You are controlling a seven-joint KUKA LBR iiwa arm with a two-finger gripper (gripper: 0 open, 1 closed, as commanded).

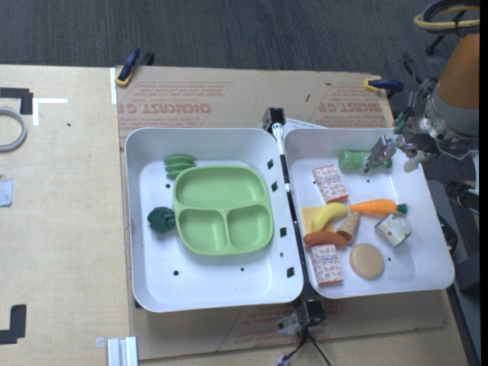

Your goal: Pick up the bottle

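The bottle [354, 159] is small and green and lies on its side at the back of the right bin [427, 277]. My gripper [381, 154] hangs low over that bin's back right part, right at the bottle's right end. The bottle's right tip is partly covered by the gripper. Whether it is gripped is not clear from this angle. The arm's orange band [463, 73] shows at the right edge.
In the right bin lie two red-and-white cartons [330, 183] [325, 264], a carrot [374, 207], a banana [326, 216], a sausage [324, 239], a round biscuit [367, 261] and a small white box [393, 229]. The left bin [145, 273] holds a green divided plate [223, 208], a pea pod [180, 164] and broccoli [161, 218].
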